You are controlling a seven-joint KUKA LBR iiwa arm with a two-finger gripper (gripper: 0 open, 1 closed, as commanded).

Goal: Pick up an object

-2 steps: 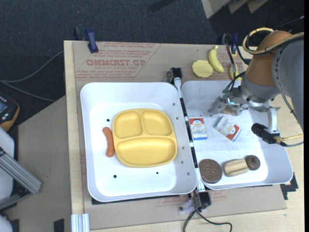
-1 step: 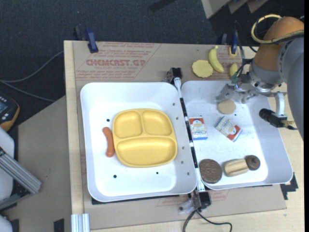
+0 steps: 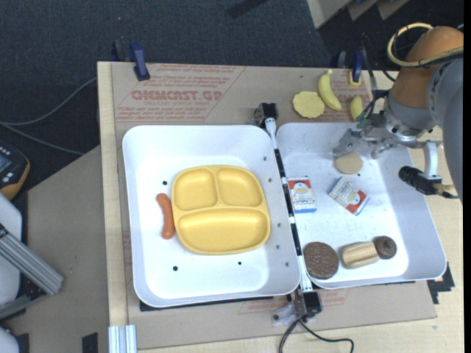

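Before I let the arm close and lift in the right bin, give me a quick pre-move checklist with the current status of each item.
1. Gripper over the right bin, at its far end: ok.
2. Target below gripper: the tan round cookie lies just beside the fingertips; exact alignment: cannot tell.
3. Anything already held between the fingers: cannot tell.
4. Neighbours clear of the cookie: the small carton and the milk box lie apart from it: ok.
5. Banana and yellow chip sit outside the bin on the bench, away from the grasp: ok.
6. Left bin with yellow tray and sausage untouched: ok.
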